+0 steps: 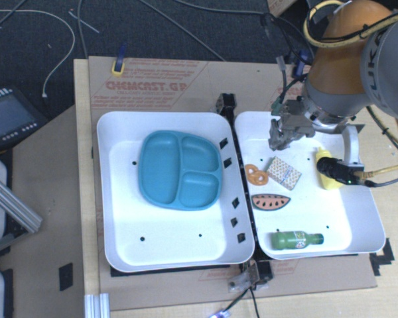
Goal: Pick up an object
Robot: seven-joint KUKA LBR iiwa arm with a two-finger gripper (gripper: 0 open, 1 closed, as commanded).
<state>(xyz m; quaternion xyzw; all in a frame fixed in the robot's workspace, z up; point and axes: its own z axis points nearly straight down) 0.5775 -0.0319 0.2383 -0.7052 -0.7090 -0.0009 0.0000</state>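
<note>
Right bin (368, 227) seems clear mid-right; pretzel (256, 173), patterned block (284, 172), watermelon slice (270, 201) crowd its left.

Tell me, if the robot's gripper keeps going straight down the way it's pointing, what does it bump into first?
Probably the small checkered packet. The gripper points down into the right bin just above the packet's upper-left corner. Depth is unclear, so it might touch the bin floor beside it instead.

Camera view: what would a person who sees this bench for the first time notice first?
First the big blue divided plate, lying alone in the left bin. Next the grey arm with its orange band, reaching in from the right with its hand low over the right bin. There lie a small pretzel, a watermelon slice and a green bottle.
</note>
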